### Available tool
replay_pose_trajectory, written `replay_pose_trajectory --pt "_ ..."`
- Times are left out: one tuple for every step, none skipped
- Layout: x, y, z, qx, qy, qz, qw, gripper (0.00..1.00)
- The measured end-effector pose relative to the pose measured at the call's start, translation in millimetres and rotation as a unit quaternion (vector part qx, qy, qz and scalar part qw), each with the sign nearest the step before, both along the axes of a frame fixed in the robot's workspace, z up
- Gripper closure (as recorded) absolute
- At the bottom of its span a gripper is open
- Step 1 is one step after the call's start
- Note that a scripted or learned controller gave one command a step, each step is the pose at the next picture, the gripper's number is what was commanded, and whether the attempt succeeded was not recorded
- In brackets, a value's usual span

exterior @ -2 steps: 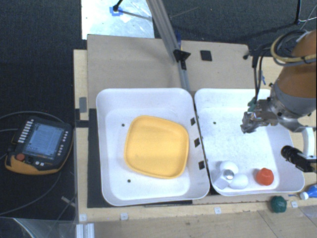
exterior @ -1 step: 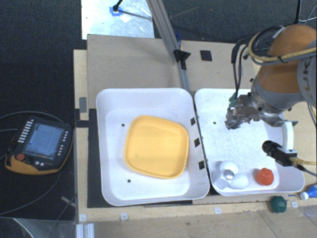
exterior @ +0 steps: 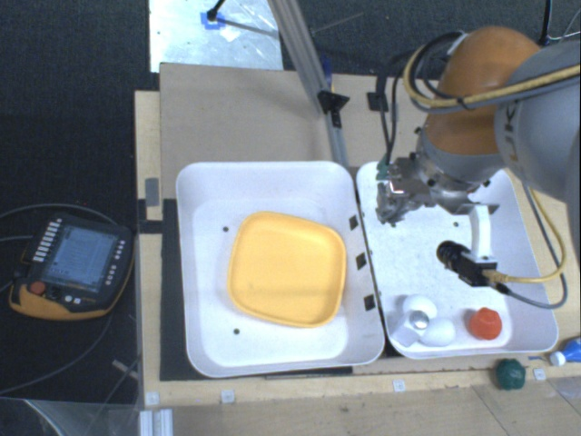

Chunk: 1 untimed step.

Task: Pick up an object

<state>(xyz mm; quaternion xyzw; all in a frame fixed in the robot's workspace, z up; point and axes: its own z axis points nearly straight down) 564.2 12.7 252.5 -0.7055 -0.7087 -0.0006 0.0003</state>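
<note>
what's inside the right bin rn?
In the right bin: a red cup, a white cup, a white ball-like object. The gripper and arm cover its upper part.

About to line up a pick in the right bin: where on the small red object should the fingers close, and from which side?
Take the red object across its body, coming straight down from above. It looks short and rounded and stands free on the floor of the right bin, with open floor to its left before the white items. The bin's front wall lies close behind it, so a sideways approach looks cramped.
</note>
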Motion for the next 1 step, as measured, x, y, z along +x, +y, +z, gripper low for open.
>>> replay_pose_trajectory --pt "12.8 43.4 0.5 -0.0001 0.000 0.000 1.0000 1.00"
